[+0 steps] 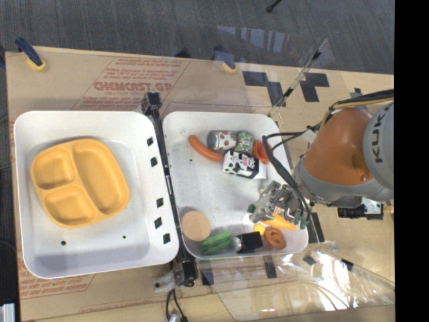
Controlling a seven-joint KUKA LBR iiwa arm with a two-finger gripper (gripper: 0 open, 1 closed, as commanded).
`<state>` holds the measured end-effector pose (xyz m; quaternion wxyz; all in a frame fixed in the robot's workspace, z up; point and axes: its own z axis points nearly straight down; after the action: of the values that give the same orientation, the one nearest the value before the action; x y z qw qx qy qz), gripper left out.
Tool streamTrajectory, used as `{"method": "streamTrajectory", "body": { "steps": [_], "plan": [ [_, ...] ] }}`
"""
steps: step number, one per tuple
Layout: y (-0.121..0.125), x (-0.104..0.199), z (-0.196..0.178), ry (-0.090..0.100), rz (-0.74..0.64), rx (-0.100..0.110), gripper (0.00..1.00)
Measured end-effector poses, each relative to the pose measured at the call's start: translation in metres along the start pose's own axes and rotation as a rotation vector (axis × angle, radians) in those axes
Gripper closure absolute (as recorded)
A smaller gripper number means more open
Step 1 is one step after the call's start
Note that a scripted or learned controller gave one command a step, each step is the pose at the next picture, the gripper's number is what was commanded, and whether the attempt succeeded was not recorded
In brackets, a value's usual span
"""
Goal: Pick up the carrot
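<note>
- Nearest you, along the near wall of the right bin [175, 180], you've got a green vegetable [216, 242], a black block [249, 242] just right of it, and an orange ridged piece [274, 238] in the near right corner.
- Just left of the green one sits a tan round disc [196, 225], flat on the bin floor.
- Your gripper [276, 206] hangs over the right side of that bin, just above the orange ridged piece; the wrist and cables crowd it, so you cannot tell how the claw stands or whether it has hold of anything.
- The arm [342, 156] comes in from the right, orange band showing.
- Now the carrot [204, 149]: it lies toward the far side of the right bin, slanted, well apart from the gripper.
- Right beside the carrot's right end you see two small cans [230, 140] lying side by side, and a black-and-white toy [240, 164] just near of them.
- Over in the left bin [27, 200], a yellow divided plate [79, 181] rests on the floor, three compartments up.
</note>
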<state>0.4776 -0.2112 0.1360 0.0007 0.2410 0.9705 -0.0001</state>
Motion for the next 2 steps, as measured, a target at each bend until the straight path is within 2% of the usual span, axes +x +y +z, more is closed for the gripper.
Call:
{"method": "streamTrajectory", "body": {
  "steps": [1, 2],
  "plan": [
    [0.004, 0.003, 0.02, 0.009, -0.219, -0.004, 1.0],
    [0.003, -0.001, -0.011, -0.003, -0.266, 0.0, 1.0]
  ]
}}
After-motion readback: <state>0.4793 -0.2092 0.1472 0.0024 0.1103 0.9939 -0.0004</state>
